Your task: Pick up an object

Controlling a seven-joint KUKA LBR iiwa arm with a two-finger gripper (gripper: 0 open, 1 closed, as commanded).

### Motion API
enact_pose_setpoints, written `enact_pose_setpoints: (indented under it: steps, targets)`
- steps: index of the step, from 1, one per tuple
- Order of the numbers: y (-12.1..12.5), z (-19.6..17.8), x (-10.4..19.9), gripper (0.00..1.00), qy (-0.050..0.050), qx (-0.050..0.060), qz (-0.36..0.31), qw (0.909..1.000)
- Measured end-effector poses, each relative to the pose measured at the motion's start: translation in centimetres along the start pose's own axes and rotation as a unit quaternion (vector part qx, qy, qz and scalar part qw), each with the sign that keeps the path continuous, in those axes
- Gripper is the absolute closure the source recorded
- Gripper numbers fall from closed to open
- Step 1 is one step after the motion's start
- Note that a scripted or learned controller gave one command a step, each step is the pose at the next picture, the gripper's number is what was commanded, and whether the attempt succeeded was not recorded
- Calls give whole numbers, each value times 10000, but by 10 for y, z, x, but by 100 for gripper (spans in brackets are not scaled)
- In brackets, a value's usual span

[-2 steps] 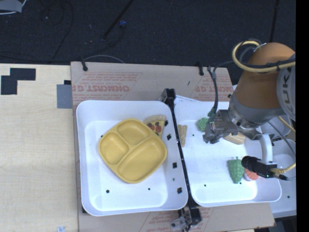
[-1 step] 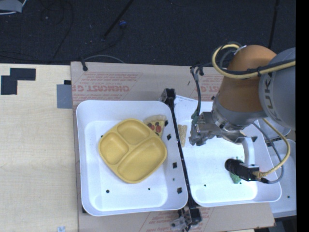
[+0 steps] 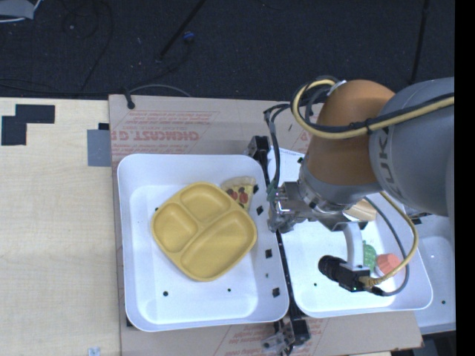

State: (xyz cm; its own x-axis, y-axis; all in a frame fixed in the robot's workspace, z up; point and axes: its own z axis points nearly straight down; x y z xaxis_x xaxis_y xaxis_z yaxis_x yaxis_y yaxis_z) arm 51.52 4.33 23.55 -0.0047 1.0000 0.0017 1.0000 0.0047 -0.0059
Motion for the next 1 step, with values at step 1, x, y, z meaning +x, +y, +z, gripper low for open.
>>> enact_pose_setpoints:
  steps: [1]
  targets:
    - [-2,15,47,100,-6,7,3,10000]
